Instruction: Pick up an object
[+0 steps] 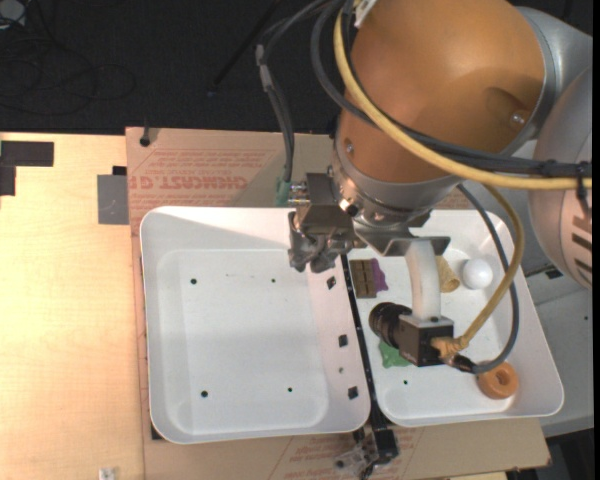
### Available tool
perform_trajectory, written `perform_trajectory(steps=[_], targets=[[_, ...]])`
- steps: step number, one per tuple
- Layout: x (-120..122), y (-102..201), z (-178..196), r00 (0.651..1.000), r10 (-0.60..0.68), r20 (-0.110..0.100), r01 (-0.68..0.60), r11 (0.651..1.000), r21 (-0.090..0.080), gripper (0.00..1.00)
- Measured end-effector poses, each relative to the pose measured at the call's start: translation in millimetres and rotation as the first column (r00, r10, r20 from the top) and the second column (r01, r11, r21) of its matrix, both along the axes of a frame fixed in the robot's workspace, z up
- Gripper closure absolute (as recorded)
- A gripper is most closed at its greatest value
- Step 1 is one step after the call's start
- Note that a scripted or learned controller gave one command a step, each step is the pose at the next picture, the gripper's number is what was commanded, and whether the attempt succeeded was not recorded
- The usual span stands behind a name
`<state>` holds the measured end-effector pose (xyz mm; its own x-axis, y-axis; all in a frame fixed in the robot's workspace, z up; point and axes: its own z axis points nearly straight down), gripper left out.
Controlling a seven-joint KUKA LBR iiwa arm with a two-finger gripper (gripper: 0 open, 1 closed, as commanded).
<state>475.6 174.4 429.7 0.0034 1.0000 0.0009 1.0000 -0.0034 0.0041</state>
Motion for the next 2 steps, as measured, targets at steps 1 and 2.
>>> perform_trajectory(steps=[1, 2], targets=[[-0.1, -104.9, -52.3, 1.0, -0.008, -0.013, 0.008, 1.0, -0.006, 1.0], [31.2, -69.2, 44.8, 1.0, 0.006, 0.004, -0.006, 1.0, 0.001, 1.0]])
